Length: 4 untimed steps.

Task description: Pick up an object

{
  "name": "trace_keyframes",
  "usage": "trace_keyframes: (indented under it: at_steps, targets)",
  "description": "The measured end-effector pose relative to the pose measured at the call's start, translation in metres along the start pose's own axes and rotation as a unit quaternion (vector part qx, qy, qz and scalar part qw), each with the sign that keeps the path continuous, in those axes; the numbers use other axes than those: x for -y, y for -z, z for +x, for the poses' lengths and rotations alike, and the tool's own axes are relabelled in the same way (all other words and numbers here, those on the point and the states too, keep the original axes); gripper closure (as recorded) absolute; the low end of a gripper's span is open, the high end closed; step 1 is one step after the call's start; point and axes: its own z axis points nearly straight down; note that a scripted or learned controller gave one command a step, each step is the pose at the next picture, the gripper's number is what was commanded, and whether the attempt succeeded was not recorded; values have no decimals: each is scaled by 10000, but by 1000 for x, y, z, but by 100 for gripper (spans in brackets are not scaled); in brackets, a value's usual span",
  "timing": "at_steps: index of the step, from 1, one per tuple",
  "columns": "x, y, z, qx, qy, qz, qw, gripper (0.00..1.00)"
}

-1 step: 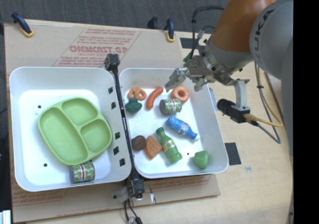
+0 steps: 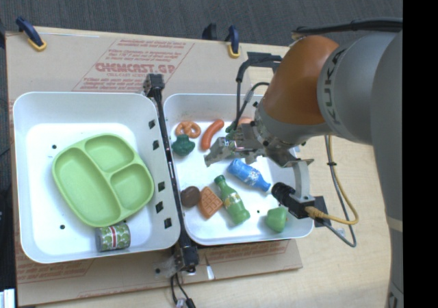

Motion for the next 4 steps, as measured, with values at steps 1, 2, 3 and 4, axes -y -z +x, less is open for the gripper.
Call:
trace_keyframes:
  at_steps: [1,2,3,4]
  targets:
    - [22,15,-76,7,-14,-28,10000,0]
    - [-43,-113,-127,-2,3,0,10000,0]
    - [-96,-116,-46,2,13,-13,10000,0]
    - [-97,-105,-46,4,27,-16,10000,100]
